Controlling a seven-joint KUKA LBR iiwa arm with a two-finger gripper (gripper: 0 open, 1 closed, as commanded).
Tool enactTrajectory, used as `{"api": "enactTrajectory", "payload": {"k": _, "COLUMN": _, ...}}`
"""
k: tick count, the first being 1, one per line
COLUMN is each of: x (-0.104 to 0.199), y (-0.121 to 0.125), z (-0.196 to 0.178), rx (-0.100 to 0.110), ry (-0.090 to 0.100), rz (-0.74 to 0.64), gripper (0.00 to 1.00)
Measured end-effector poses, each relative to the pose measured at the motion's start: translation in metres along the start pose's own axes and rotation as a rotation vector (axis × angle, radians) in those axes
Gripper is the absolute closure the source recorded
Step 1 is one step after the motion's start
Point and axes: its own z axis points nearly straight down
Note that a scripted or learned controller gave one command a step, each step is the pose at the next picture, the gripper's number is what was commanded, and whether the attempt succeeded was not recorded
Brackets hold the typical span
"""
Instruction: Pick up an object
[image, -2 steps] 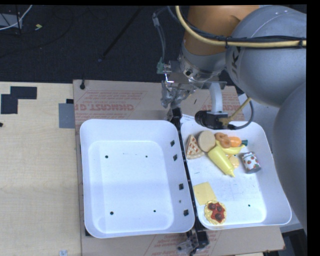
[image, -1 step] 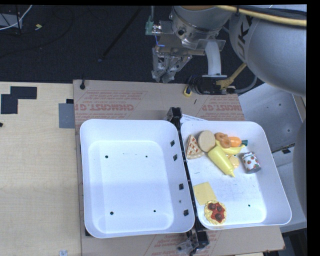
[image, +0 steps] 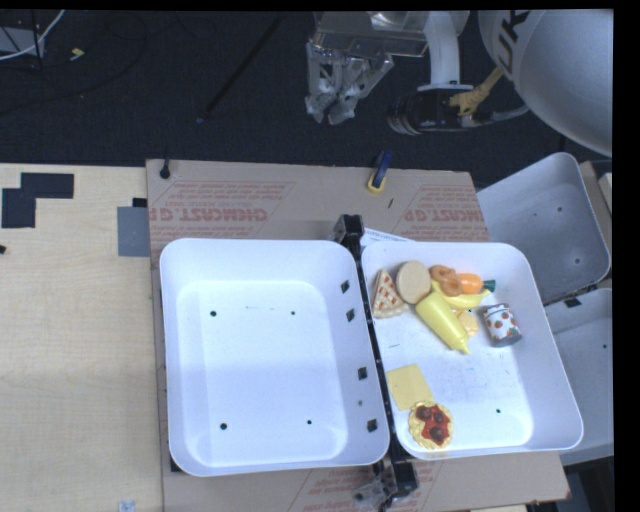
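Observation:
My gripper (image: 335, 100) hangs high over the dark floor behind the bench, far from both bins, and nothing shows in it. The right bin (image: 540, 400) holds several toy foods. A pizza wedge (image: 385, 296) and a round tan bun (image: 413, 282) lie at its far left. Beside them are an orange piece (image: 460, 282), a long yellow piece (image: 442, 322) and a small patterned can (image: 500, 324). Nearer the front lie a flat yellow cheese slice (image: 407, 386) and a small round pizza (image: 431, 424).
The left bin (image: 180, 350) sits against the right one on a cardboard sheet (image: 250, 205). A black clip (image: 349, 228) joins them at the back. A small blue and yellow tool (image: 378, 172) lies on the cardboard. A grey panel (image: 560, 215) stands at the right.

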Motion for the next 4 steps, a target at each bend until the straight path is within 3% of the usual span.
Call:
{"api": "enactTrajectory", "payload": {"k": 2, "x": -0.094, "y": -0.014, "z": 0.007, "rx": 0.011, "ry": -0.003, "rz": 0.007, "gripper": 1.0}}
{"api": "enactTrajectory", "payload": {"k": 3, "x": -0.136, "y": 0.0, "z": 0.003, "rx": 0.008, "ry": -0.004, "rz": 0.007, "gripper": 1.0}}
{"api": "enactTrajectory", "payload": {"k": 4, "x": -0.181, "y": -0.001, "z": 0.011, "rx": 0.01, "ry": -0.003, "rz": 0.007, "gripper": 1.0}}
